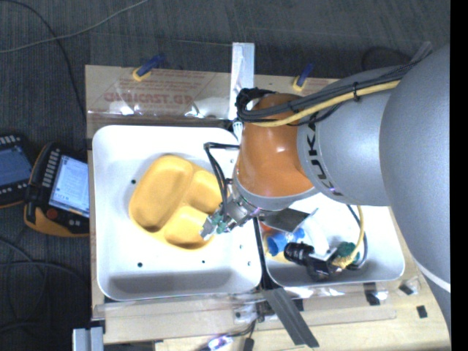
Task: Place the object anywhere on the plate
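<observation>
Camera view: the pincer (213, 227), whose grip I cannot tell, hovers over the yellow plate (174, 198) in the left bin (110, 269). The object isn't identifiable, so handling stays unjudged.

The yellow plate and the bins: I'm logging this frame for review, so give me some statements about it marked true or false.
1. The yellow plate lies in the left bin. True.
2. The gripper is over the right bin. False: it is at the plate's right edge, over the left bin.
3. A blue object lies in the right bin. True.
4. The plate is round and white. False: it is yellow and lobed.
5. A handheld screen device lies left of the bench. True.
</observation>
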Available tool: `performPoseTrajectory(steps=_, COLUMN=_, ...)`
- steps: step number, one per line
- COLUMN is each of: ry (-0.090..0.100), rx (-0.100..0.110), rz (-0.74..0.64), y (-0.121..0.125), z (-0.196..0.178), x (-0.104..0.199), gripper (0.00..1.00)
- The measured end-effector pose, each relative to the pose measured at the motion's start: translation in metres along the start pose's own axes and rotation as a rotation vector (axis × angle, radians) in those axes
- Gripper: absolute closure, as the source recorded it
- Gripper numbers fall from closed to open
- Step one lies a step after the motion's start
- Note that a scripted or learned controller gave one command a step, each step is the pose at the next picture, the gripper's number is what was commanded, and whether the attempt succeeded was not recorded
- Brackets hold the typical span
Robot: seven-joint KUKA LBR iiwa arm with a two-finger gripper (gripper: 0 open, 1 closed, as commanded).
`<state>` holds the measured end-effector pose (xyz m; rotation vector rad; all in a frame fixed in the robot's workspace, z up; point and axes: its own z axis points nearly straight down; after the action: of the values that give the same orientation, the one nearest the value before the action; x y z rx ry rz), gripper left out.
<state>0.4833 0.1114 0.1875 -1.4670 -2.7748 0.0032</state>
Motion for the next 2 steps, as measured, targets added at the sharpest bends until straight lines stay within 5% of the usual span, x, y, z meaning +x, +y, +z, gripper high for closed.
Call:
performPoseTrajectory(steps=1, ry=0.000, rx=0.001, rz=-0.189, y=0.047, z=0.045, x=0.069, gripper=1.00)
performPoseTrajectory(steps=2, ry=-0.003, rx=-0.001, rz=-0.157, y=0.065, z=-0.054, x=0.095, gripper=1.00)
